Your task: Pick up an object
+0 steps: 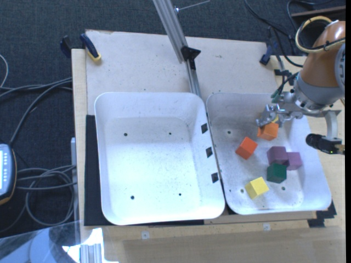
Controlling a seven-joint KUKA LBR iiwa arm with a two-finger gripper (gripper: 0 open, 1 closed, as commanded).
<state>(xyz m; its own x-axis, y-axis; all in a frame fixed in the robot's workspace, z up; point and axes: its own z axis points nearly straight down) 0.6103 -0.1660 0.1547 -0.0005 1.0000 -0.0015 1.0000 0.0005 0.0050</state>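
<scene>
The gripper (268,120) hung low in the right bin (230,111), directly over an orange block (268,131) that sat just under its tips. Whether the claw was spread or pinching, I could not tell. The arm (321,64) reached in from the right, wrist bent downward.

We saw the gripper (270,119) low over the right bin (230,111), with an orange block (268,131) just beneath its fingers; whether they gripped it we could not tell. A second orange block (247,147) lay near, then two purple blocks (284,156) touching a green block (276,172), and a yellow block (256,187). The left bin (112,106) sat beside it.
</scene>
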